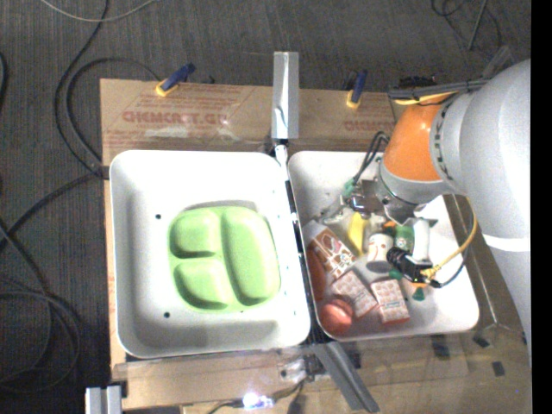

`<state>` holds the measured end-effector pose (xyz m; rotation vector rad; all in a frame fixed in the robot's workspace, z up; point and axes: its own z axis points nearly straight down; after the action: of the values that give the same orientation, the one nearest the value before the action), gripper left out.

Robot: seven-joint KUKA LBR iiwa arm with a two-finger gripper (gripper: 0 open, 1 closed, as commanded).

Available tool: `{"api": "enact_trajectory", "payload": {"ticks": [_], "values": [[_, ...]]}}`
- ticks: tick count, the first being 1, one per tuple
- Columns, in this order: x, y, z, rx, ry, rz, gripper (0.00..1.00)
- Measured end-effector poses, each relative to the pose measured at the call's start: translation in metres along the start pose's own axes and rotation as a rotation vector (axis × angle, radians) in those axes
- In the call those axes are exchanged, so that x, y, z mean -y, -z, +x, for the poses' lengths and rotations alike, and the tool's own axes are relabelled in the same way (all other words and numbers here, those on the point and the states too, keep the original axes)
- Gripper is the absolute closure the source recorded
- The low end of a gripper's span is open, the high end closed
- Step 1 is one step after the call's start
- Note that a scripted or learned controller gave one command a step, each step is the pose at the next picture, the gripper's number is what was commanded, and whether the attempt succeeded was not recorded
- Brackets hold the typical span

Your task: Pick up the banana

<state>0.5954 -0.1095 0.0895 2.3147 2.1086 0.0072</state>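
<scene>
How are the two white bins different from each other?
The left bin holds one thing, a green divided tray lying flat; the right bin holds a jumble: a banana, small cartons and a red fruit. The arm's end effector hangs over the right bin, not the left. Both are shallow, white, and sit side by side.
</scene>
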Motion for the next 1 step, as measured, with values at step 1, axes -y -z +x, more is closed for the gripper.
{"api": "enact_trajectory", "payload": {"ticks": [1], "values": [[-0.0001,0.0092,-0.0005,0.0,-0.001,0.001,1.0]]}}
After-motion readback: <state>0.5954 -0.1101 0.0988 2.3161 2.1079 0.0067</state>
